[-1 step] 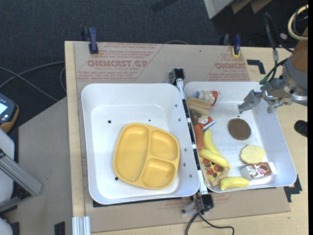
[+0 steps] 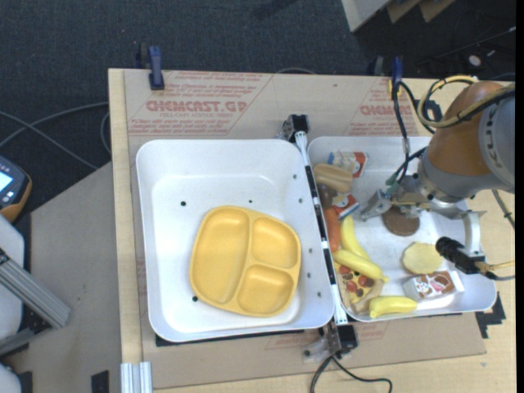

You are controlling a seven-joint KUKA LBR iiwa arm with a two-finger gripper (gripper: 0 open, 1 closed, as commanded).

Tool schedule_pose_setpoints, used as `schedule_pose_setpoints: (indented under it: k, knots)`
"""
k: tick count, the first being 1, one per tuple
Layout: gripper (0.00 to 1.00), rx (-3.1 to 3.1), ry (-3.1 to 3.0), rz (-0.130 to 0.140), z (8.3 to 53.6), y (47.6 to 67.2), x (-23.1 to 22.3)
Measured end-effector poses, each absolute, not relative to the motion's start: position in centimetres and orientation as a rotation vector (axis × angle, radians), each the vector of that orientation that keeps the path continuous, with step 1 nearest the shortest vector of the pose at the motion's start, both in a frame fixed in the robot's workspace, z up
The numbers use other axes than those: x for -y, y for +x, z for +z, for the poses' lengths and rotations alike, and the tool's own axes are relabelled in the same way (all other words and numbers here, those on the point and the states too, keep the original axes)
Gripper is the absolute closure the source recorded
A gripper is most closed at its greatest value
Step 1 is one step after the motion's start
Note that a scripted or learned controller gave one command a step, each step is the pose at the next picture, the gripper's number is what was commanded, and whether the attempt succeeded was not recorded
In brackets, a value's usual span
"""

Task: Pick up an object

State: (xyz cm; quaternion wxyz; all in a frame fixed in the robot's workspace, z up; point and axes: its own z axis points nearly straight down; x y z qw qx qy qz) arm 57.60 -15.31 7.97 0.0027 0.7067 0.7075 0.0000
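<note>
The right bin [image 2: 483, 301] holds several toy foods. Among them are two bananas [image 2: 352, 248], a pizza slice [image 2: 360, 283], a yellow piece [image 2: 391, 305], a pale yellow round slice [image 2: 422, 258], a small printed box [image 2: 434, 286], a brown disc [image 2: 401, 223], a tan bun [image 2: 332, 177] and a small carton [image 2: 352, 163]. My gripper [image 2: 383, 201] hangs low over the middle of this bin, just left of and above the brown disc, right of the bananas. Nothing is visibly held in it.
The left bin [image 2: 164, 178] carries a yellow three-compartment plate [image 2: 244, 259]. An orange stick [image 2: 331, 229] lies along the right bin's left wall. The grey and orange arm [image 2: 467, 150] covers the right bin's far right corner. Clamps [image 2: 154, 64] sit at the bench's back edge.
</note>
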Motion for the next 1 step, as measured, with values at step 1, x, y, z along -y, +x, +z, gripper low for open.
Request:
schedule_pose_setpoints:
  k: [1]
  knots:
    - [1.00,-2.210,2.212,0.008,9.97,57.90,15.50]
